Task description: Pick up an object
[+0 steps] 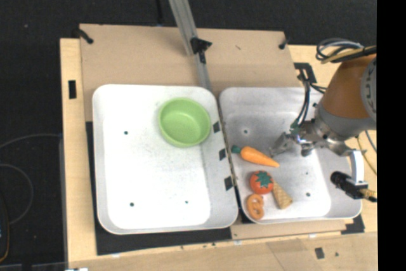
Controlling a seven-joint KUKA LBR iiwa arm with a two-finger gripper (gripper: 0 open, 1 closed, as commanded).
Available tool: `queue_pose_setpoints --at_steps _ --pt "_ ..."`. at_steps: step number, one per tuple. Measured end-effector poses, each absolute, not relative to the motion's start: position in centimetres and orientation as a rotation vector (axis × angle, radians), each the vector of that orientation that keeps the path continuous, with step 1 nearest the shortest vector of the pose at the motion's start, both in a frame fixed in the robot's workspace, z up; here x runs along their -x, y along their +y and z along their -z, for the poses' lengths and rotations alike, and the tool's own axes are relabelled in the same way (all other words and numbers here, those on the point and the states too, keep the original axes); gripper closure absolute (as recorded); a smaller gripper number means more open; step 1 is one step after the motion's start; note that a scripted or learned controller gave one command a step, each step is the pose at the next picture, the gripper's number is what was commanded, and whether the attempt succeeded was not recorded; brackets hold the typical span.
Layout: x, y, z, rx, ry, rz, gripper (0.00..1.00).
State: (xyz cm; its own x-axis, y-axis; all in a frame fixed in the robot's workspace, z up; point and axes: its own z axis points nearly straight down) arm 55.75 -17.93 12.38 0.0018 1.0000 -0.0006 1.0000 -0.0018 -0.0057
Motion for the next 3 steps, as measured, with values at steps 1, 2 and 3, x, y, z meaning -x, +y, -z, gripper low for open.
queue_pose_setpoints --at_steps 1,2,3 --pt "-56.0 -18.0 -13.8 2.233 -2.214 0.004 1.00" --pt "-56.2 -19.2 -19.2 2.230 -2.223 0.005 1.00" --pt "-56.3 -19.3 -23.3 2.223 -2.230 0.005 1.00"
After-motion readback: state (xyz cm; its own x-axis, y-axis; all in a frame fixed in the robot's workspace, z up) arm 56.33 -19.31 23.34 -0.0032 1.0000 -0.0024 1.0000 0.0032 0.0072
